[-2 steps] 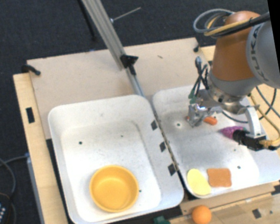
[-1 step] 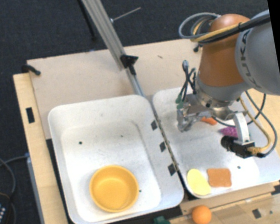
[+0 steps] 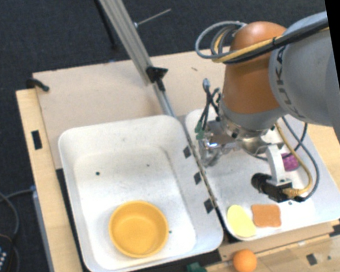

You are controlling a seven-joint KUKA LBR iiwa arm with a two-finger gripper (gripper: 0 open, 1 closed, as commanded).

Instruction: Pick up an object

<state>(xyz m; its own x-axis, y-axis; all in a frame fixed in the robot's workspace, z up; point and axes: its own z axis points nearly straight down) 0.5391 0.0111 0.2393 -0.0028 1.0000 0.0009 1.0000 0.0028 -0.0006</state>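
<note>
While the arm [image 3: 258, 84] covers the right bin [image 3: 328, 202], its gripper state cannot be told; an orange block [image 3: 266, 215] lies there, a yellow bowl [image 3: 138, 228] in the left bin [image 3: 120, 147].

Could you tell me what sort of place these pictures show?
Most likely a robotics lab's picking test station: a grey and orange arm reaches over two white bins on a wooden bench, with a yellow bowl and small objects as test items.
</note>
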